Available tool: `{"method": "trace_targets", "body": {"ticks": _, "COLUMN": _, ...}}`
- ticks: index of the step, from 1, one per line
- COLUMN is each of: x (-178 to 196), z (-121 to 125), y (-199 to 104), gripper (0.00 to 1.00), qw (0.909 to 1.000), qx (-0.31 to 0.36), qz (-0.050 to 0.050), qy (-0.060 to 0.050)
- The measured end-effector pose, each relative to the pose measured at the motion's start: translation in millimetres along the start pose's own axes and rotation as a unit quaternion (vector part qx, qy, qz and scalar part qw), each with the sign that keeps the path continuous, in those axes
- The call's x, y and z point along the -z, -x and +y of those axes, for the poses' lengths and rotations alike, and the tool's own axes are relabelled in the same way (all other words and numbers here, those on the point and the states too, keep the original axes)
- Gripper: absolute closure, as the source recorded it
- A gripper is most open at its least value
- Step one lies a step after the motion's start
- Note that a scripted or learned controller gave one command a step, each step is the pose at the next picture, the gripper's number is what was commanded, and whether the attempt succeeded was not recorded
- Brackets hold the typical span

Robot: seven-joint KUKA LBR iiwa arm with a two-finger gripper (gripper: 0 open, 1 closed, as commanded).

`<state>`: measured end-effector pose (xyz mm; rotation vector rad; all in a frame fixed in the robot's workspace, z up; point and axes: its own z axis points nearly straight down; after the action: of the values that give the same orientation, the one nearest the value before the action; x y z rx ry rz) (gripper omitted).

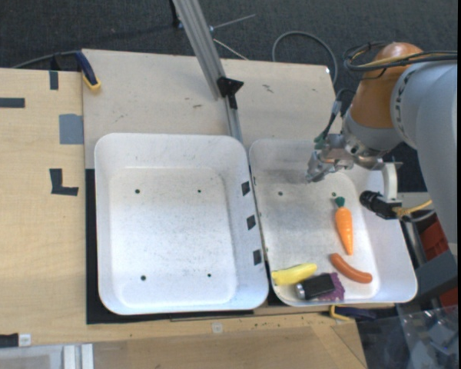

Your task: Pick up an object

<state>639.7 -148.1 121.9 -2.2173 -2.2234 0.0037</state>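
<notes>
Two shallow white bins are set side by side on the bench, their inner rims touching along the middle. The left bin is seen with a broad, speckled floor and rounded corners, while the right bin is open across its upper and left floor, its contents being gathered toward the lower right corner. The gripper is seen over the upper part of the right bin, near the far rim; whether it is open or closed cannot be told, and nothing is seen held in it. The carrot, orange, tapered and green-topped, is found below and slightly right of the gripper, apart from it. A curved sausage, a yellow banana and a black block on something purple are seen near the bin's front rim
</notes>
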Motion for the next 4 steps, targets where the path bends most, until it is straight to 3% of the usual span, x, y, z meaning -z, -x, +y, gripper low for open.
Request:
{"method": "trace_targets", "body": {"ticks": 2, "x": 113.5, "z": 3.1, "y": 7.2, "gripper": 1.00, "qw": 1.0000, "qx": 0.000, "qz": -0.001, "qy": 0.004}}
{"method": "trace_targets", "body": {"ticks": 3, "x": 133.8, "z": 3.7, "y": 6.7, "gripper": 1.00, "qw": 1.0000, "qx": 0.000, "qz": 0.000, "qy": 0.002}}
{"method": "trace_targets", "body": {"ticks": 4, "x": 119.0, "z": -4.1, "y": -47.7, "gripper": 1.00, "qw": 1.0000, "qx": 0.001, "qz": 0.001, "qy": 0.000}}
